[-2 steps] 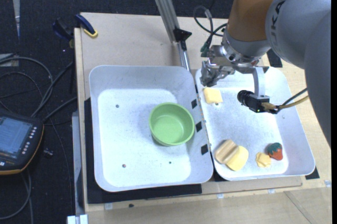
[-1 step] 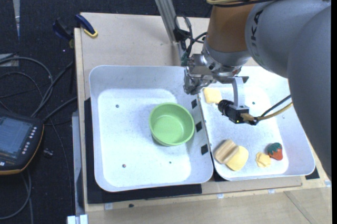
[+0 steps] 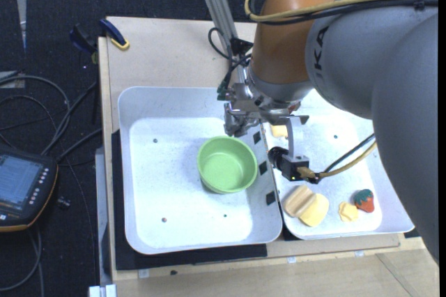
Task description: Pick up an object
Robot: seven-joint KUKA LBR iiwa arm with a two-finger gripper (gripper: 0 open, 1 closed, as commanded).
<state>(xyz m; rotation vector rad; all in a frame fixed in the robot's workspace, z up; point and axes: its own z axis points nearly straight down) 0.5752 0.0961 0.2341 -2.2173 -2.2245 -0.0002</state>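
Observation:
A light green bowl (image 3: 226,164) stands upright in the left bin (image 3: 160,191), close to its right wall. The gripper (image 3: 239,124) hangs from the orange-banded wrist just above the bowl's far right rim. Seen from above, the wrist hides much of the gripper. Nothing shows as held.
The right bin (image 3: 390,219) holds a pale yellow block pair (image 3: 305,205), a small yellow piece (image 3: 348,212), a red and green toy (image 3: 364,200), and another yellow piece (image 3: 279,130) partly under the arm. A black bracket with a cable (image 3: 291,164) hangs over the divide between the bins.

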